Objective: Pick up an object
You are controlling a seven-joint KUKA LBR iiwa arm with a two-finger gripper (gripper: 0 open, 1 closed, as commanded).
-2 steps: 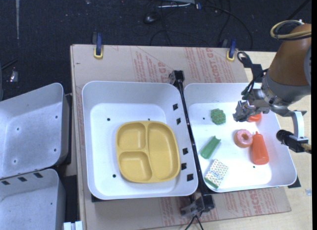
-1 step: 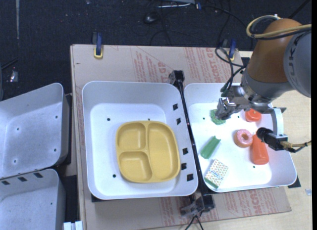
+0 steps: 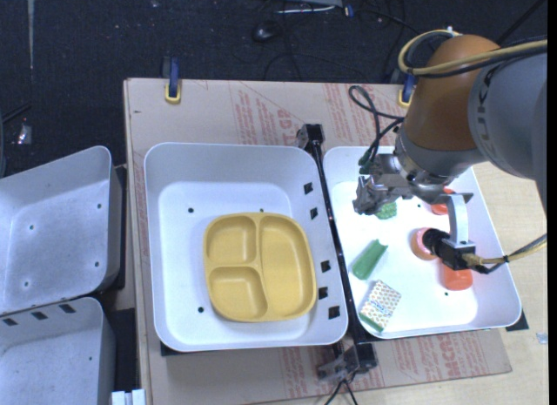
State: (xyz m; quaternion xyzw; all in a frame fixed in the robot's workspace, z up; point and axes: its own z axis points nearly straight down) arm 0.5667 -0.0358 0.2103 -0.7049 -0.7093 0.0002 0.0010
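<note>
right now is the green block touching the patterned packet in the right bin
Apart. The camera view shows bare white bin floor between the green block and the patterned packet, which lies nearer the front rim.

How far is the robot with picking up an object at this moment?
Done: the arm has reached into the right bin. In hand: the gripper is low over a small green object near the bin's far left side; a grasp is not visible. Left: closing on something and lifting it. The green block and patterned packet lie untouched.

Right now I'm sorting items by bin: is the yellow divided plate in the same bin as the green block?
No, the yellow divided plate lies in the left bin, while the green block lies in the right bin.
</note>
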